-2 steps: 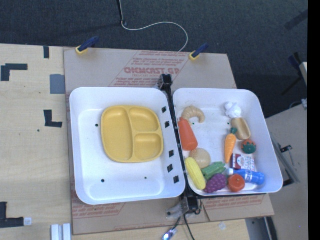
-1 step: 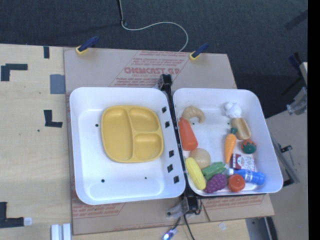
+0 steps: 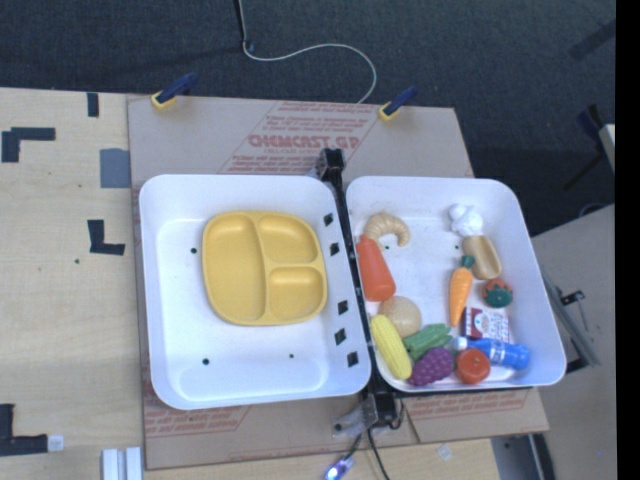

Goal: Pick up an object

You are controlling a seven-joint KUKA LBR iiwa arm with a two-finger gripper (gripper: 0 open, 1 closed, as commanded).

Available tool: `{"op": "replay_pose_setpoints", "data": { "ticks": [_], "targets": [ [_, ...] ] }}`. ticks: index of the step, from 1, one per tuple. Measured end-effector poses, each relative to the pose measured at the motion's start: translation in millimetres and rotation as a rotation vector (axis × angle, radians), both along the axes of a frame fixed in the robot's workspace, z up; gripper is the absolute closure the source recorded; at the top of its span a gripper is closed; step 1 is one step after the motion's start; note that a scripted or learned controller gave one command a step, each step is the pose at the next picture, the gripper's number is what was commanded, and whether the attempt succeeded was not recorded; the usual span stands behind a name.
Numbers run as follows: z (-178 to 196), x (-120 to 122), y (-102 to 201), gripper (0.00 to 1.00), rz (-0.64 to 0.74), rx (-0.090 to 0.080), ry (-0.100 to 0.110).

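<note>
All the toy food, from the orange carrot (image 3: pixel 459 294) to the yellow corn (image 3: pixel 390 345), sits heaped in the right bin (image 3: pixel 520 230) as ready pickings, the yellow tray (image 3: pixel 265 267) lies alone in the left bin (image 3: pixel 160 268), and I cannot tell the hand's state

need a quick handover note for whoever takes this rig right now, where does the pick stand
Pincer: not in the camera view at this moment.
Left bin: holds a yellow divided plate.
Right bin: holds the toy food, including a croissant, orange carrot, corn cob, purple grapes, strawberry and blue bottle, crowded toward the near side.
Done: nothing lifted; every item lies in a bin.
Left: choose one object, grasp it, lift it.
</note>
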State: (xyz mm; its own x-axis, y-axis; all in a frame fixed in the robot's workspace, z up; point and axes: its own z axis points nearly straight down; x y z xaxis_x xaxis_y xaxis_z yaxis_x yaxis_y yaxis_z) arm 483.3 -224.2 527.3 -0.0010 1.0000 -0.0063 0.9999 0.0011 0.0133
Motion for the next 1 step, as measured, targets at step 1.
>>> {"op": "replay_pose_setpoints", "data": {
  "ticks": [1],
  "targets": [
    [-107.9, 14.9, 1.1, 1.00, -0.001, 0.009, 0.023]
  ]
}}
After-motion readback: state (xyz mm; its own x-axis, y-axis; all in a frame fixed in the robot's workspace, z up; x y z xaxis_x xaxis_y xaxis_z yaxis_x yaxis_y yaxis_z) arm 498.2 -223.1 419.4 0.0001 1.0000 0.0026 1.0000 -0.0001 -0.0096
